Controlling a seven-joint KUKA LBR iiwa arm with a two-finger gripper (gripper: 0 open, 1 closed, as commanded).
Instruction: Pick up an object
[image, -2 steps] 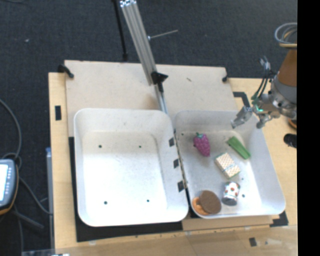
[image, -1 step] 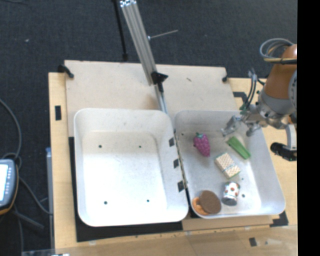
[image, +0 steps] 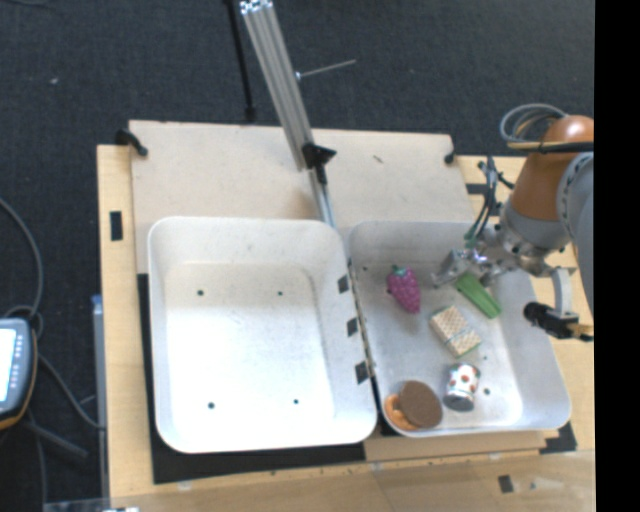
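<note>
My gripper hangs over the far right part of the right bin, reaching in from the right. Its metal fingers sit just above the top end of a green block that lies slanted on the bin floor. A purple grape bunch with a green stem lies to the left of it. A tan waffle-patterned block is below the green block. Near the front edge rest a small white and red can and a brown round cookie on an orange piece.
The left bin stands beside the right one, sharing a middle wall. A slanted aluminium rail rises from the bench behind the bins. The wooden bench top extends beyond both bins.
</note>
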